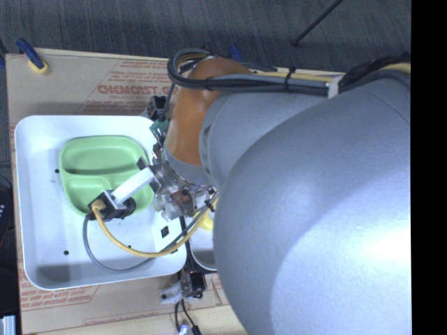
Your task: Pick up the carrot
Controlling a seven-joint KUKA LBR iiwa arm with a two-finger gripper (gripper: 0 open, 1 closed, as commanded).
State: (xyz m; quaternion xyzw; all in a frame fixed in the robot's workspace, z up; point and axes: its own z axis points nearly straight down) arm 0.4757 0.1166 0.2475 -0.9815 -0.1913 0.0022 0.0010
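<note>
Fingers (173, 202) sit over the right side of the left bin (28, 187); I cannot tell their opening or any hold. Green dish (98, 159) lies just left of them. Carrot position: I cannot tell.

A shallow white bin (22, 187) lies on the counter (105, 72), which is covered by a brown sheet printed with red lettering. Inside the bin, toward its far end, sits a pale green dish (91, 155) with rounded corners and a raised rim. A few small dark spots mark the bin's bare floor. Just beyond the bin's far left corner a blue clamp (31, 54) grips the counter's edge. Past the counter, beyond the bin, lies dark grey carpet (140, 9).
</note>
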